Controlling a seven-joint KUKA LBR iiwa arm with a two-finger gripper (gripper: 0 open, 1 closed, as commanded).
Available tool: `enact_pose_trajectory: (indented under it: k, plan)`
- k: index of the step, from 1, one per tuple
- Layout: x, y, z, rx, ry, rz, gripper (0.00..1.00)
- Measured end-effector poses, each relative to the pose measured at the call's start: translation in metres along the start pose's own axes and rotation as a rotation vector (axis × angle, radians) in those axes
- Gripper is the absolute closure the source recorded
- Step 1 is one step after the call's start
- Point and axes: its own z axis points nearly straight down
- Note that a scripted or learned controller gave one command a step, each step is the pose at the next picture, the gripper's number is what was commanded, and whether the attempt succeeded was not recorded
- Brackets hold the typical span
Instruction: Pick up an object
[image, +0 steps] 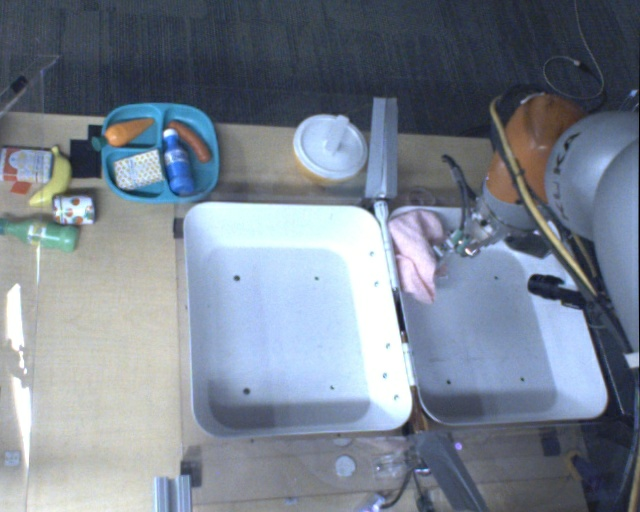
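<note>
A white lidded tub (331, 147) stands on the desk (100, 350), left of the pincer (462, 243) and beyond the bins' far edge. Further left sits a blue divided tray (205, 150) holding an orange carrot-shaped piece (130, 131), a blue bottle (178, 160), a reddish sausage-shaped piece (193, 142) and a white patterned block (137, 169). At the far left of the desk, well apart from the pincer, lie a yellow banana (54, 178), a small box (24, 165), a small printed can (74, 209) and a green bottle (42, 234) on its side.
</note>
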Motion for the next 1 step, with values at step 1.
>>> enact_pose_trajectory:
  k: [1]
  plan:
    - [0.0359, -0.0753, -0.0027, -0.008, -0.003, -0.029, 0.00]
